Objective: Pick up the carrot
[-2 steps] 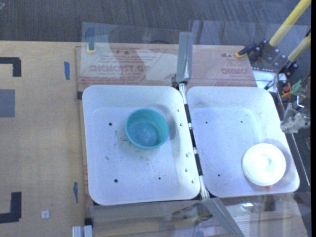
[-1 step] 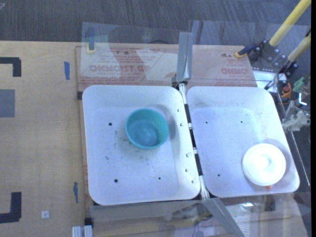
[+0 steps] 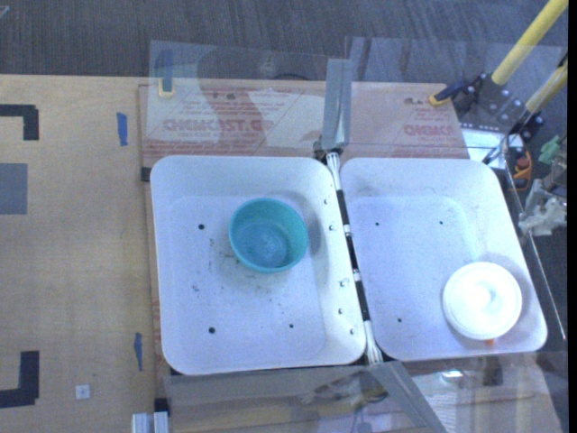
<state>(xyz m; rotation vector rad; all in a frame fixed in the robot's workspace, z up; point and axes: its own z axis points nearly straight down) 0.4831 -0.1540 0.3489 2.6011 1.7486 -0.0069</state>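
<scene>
Tan wooden bench [image 3: 72, 269] under dark grey floor [image 3: 270, 7] along the far side. Black tape corner marks [image 3: 22, 121] at the bench's left edge, far and near, with a grey patch between them. Two short blue tape strips [image 3: 122, 129] just left of the bins.

Cardboard sheet [image 3: 234, 123] with red print lies behind the bins, partly under a clear panel.

Left bin [image 3: 171, 323], white and shallow, floor scuffed with a few dark dots. Teal bowl [image 3: 267, 234] upright in it, nearer the far edge and right of center, well apart from the walls.

Grey metal bracket [image 3: 336, 106] stands at the far end of the seam where the two bins touch.

Right bin [image 3: 406, 188], white. White round object [image 3: 482, 299] sits in its near right corner, close to the right wall; can't tell if it's a lid or an upturned cup. Carrot [image 3: 488, 340]: only an orange sliver visible, at the near edge of the white round object, touching it, mostly hidden, by the bin's near edge.

Beyond the far right corner of the bench: yellow rods [image 3: 534, 32] slanting and a black clamp [image 3: 491, 97]. Cluttered hardware along the right bin's right edge, too blurred to tell.
</scene>
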